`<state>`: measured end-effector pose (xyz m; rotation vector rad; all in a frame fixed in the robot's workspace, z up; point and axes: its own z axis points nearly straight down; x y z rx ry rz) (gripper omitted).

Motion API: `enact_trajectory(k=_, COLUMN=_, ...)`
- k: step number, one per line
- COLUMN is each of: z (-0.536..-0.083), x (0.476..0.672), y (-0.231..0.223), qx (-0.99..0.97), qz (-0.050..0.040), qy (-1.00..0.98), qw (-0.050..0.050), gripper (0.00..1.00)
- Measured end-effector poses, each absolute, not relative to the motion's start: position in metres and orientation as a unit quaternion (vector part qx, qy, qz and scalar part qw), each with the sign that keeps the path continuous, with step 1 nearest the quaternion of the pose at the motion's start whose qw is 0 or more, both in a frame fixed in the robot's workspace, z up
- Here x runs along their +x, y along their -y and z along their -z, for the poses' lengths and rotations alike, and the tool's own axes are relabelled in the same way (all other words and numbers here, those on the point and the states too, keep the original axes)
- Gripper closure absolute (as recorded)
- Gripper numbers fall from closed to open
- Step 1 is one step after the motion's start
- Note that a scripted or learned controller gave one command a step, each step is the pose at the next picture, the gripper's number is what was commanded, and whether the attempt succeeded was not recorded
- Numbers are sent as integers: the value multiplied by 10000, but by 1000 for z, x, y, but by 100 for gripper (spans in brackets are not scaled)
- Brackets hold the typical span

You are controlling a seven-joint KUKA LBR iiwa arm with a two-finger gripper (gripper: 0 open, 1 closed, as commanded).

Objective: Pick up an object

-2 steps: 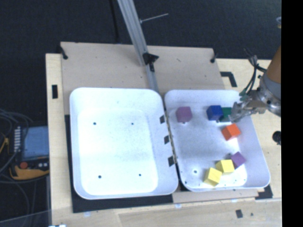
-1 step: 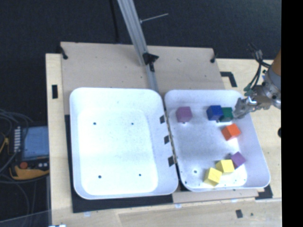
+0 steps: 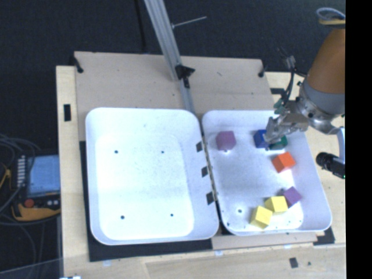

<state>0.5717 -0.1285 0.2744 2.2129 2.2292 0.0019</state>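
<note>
The gripper hangs low over the far part of the right bin, right at a blue block with a green piece beside it; whether it grips anything cannot be told. An orange block lies just nearer, a purple block to the left, and two yellow blocks near the front.

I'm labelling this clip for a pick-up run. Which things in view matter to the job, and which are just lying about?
Job:
gripper low in the right bin
blue block and green block at the gripper
purple cube, orange block, small purple block, two yellow blocks

Lying about:
left bin
blue box with cables off the bench
</note>
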Motion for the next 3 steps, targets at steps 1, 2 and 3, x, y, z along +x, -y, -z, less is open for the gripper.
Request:
enact_trajectory(k=1, z=-270, x=578, y=68, qx=7042, qz=-5, qy=-7100, qw=-6, gripper=100)
enact_trajectory(k=2, z=-268, x=585, y=17, qx=7044, qz=-7, qy=-7098, qw=1, gripper=100)
enact_trajectory(k=3, z=-263, x=574, y=-38, qx=7044, qz=-2, qy=-7098, qw=-10, gripper=100)
